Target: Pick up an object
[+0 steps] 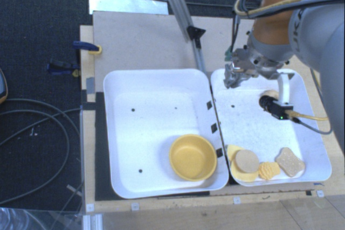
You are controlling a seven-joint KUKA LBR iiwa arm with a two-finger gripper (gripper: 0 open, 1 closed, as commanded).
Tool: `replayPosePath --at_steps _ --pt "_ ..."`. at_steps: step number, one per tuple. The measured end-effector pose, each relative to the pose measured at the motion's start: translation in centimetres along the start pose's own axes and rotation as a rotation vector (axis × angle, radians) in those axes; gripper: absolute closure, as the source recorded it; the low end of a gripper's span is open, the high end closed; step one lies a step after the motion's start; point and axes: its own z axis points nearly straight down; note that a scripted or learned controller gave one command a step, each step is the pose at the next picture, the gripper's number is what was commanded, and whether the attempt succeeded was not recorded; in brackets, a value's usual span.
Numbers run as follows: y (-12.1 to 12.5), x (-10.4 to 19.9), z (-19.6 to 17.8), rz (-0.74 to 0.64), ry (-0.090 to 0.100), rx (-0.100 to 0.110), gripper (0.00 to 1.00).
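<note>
My gripper [233, 79] hangs over the far left corner of the right bin [259, 124], below the orange band of the arm. Nothing shows between its fingers. A yellow bowl [193, 157] sits in the left bin [156, 94] at its near right corner. At the near edge of the right bin lie a round tan disc on a yellow piece [246, 160], a ridged yellow piece [269, 171] and a tan bread-like slice [290, 162]. All of these lie well nearer to the camera than the gripper.
A black and white part [275, 102] with a cable hangs off the wrist over the right bin. A metal pole [180, 5] slants over the board behind the bins. A blue clamp [81, 54] grips the board's left edge. Cables lie on the floor at left.
</note>
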Motion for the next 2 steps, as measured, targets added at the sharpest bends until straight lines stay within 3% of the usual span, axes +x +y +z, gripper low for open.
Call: replayPosePath --at_steps 1,2 --pt "3.0 4.3 0.8 0.001 0.000 0.002 1.00" --pt "4.3 8.9 1.5 0.001 0.000 0.002 1.00"
